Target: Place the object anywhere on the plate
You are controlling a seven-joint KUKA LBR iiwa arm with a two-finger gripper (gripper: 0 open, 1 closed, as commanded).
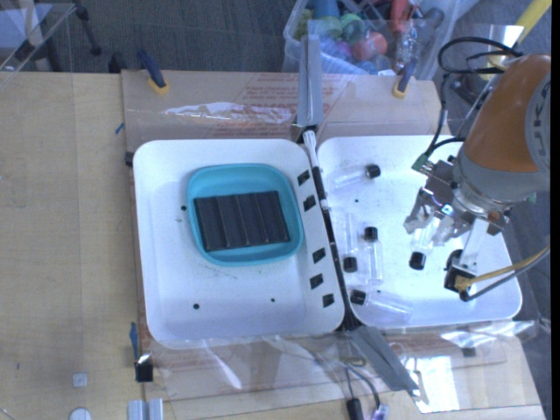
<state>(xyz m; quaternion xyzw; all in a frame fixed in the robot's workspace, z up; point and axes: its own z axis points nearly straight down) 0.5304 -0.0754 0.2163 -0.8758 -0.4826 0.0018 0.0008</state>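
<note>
Apparently the task's objects are the small clear tubes with black caps scattered over the floor of the right bin [490, 300]: one capped tube [354, 177] lies near the far side, another tube [372, 252] sits near the middle, and a black cap [417, 260] rests just below the gripper [440, 226]. The gripper hangs low over the right bin's middle, its pale fingers pointing down at the floor; whether they are spread or closed cannot be told from this slant, and nothing can be seen held between them. Above it rise the grey wrist and the orange band [516, 112] of the arm, with black cables looping behind.

Across the divider [319, 226], which carries a row of small black tabs, the left bin [166, 304] holds a teal plate [243, 213] with a dark ribbed slab [241, 220] lying in it. Both bins sit on brown cardboard [219, 103] taped with clear film, on a light wooden bench [61, 234]. Beyond the bench, on grey carpet, stands a clear crate of colourful toys [372, 16].
</note>
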